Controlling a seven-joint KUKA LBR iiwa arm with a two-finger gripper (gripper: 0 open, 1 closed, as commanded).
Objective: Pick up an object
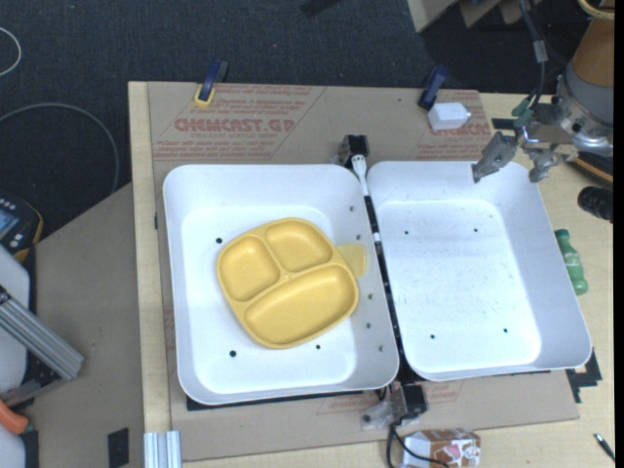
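Observation:
A yellow divided plate (pixel 287 281) with three compartments lies flat in the left white bin (pixel 195 359). A small pale yellow piece (pixel 353 257) peeks out from under the plate's right edge. My gripper (pixel 515 162) hangs at the upper right, above the far right corner of the right white bin (pixel 468 349), well away from the plate. Its two fingers are spread apart with nothing between them.
The bins sit side by side on a cardboard-covered board, joined by a black clip (pixel 355 149) at the back. A white block (pixel 448 116) lies behind the right bin. A green object (pixel 571 259) sits outside the right bin's right rim.

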